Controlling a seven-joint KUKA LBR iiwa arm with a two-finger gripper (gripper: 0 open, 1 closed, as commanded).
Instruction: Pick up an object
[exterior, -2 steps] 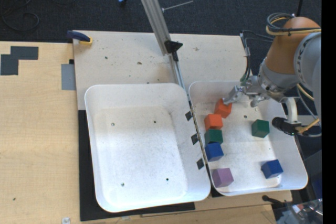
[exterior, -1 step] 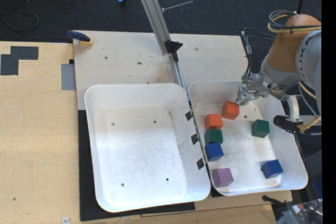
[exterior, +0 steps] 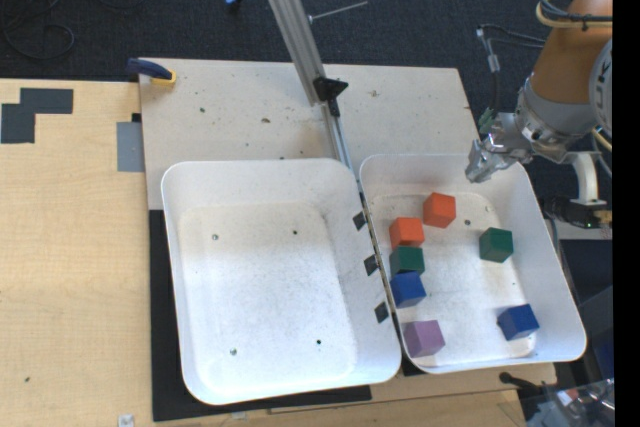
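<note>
Gripper point(exterior: 484, 162) sits over the right bin's point(exterior: 560, 287) far rim, can't tell its grip state, nothing visibly held; nearest cube is the orange block point(exterior: 439, 209) just inside that rim, red block point(exterior: 406, 231) beside it, green block point(exterior: 495, 244) further in.

bench point(exterior: 250, 110) | two white bins side by side: left bin point(exterior: 190, 185), right bin point(exterior: 555, 285)

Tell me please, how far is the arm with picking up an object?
Nothing looks picked yet. All seven blocks lie in the right bin, among them the orange block and the dark green block. The gripper hangs over that bin's far right corner, apart from the blocks. Left: descend, grasp one and lift.
</note>
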